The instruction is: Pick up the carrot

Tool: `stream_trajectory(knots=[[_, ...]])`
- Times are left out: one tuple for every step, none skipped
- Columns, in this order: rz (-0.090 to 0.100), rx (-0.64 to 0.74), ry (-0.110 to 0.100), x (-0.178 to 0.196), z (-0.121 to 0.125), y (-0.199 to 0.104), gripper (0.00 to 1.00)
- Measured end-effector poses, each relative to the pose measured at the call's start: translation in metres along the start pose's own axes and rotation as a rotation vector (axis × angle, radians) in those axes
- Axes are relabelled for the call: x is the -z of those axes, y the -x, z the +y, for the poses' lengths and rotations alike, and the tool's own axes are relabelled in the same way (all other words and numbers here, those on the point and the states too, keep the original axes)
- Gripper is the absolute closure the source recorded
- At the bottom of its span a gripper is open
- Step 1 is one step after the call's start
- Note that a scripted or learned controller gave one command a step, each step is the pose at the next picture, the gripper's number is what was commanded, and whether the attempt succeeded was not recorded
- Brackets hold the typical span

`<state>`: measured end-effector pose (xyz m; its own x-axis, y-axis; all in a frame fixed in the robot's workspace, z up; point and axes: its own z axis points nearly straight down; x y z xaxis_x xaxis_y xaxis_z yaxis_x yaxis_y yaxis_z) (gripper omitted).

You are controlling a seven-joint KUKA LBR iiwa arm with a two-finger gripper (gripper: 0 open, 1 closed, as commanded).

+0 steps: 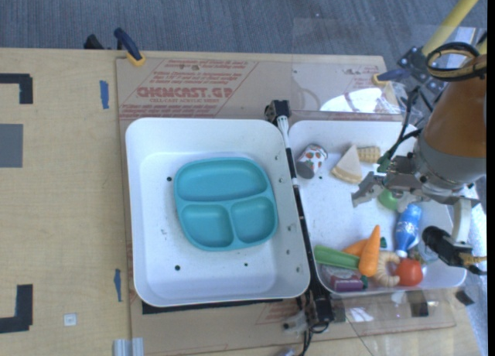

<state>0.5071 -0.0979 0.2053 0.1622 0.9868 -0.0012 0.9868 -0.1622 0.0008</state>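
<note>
On the left we see a white bin (147, 215) holding a teal divided plate (226, 201), with nothing on it. Across the divider, the right bin (325, 215) carries the clutter: a wedge of bread or cheese (349, 166) toward twelve o'clock, and a pile at six o'clock where the carrot (371, 252) lies nearly upright, tip toward twelve, touching a green stick-like piece (337, 257) at its nine o'clock and just beside a red tomato (410, 272) at its four o'clock. A blue bottle (407, 227) stands at its two o'clock. The gripper (370, 190) hangs over the bin at the carrot's twelve o'clock, nothing between its fingers; whether they are spread we cannot tell. We judge this the approach step: next it must move toward six o'clock, align across the carrot's narrow width and descend without snagging the neighbours.
</note>
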Motion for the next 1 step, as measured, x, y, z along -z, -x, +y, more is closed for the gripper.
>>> stream_trajectory(knots=[[0.002, 0.152, -0.01, -0.0945, -0.0162, 0.0318, 0.0]])
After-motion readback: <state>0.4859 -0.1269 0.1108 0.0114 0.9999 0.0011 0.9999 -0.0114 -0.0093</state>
